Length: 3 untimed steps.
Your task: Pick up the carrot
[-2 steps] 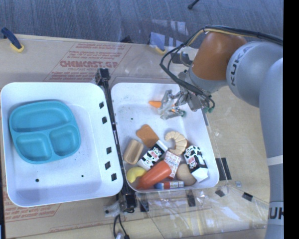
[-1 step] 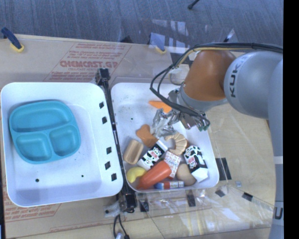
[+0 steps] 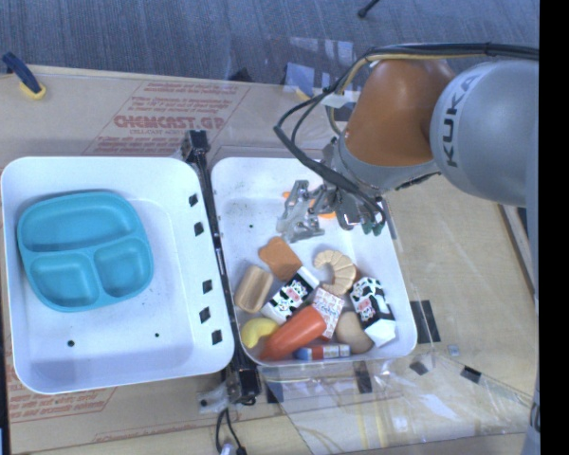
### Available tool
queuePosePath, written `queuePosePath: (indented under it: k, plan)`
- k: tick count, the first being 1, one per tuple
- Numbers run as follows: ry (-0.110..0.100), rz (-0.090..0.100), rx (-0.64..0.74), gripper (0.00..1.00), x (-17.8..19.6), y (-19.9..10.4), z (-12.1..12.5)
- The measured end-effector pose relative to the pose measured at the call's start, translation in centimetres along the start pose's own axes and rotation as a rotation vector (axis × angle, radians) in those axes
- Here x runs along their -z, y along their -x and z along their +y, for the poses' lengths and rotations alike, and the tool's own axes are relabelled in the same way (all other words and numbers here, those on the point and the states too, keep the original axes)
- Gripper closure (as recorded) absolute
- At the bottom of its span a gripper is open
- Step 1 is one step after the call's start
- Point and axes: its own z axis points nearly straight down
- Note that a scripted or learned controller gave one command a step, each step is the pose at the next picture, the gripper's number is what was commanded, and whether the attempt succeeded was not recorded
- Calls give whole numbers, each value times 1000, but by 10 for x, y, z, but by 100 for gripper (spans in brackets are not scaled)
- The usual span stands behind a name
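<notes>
**Gripper over the right bin, carrot lies apart**

The silver two-finger gripper (image 3: 305, 211) hangs over the far part of the right white bin (image 3: 229, 186); its state is unclear. The long orange plastic carrot (image 3: 294, 334) lies near the front edge among toy foods.

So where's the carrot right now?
In the right bin, near its front edge: the carrot lies between a yellow piece and a milk carton, well short of the hand.

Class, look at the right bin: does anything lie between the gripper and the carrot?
Yes. The gripper hangs over the bin's upper part, the carrot lies near the front wall, and a brown bread piece and a milk carton sit between them.
</notes>
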Motion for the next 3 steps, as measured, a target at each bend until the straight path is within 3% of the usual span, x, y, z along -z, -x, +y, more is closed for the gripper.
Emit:
queuePosePath:
  k: [1, 2, 3]
  plan:
    - [-1, -2, 6, 100, 10, 1, 1]
    - [4, 10, 467, 100, -70, -31, -58]
    - [-5, -5, 445, 100, 54, -81, -1]
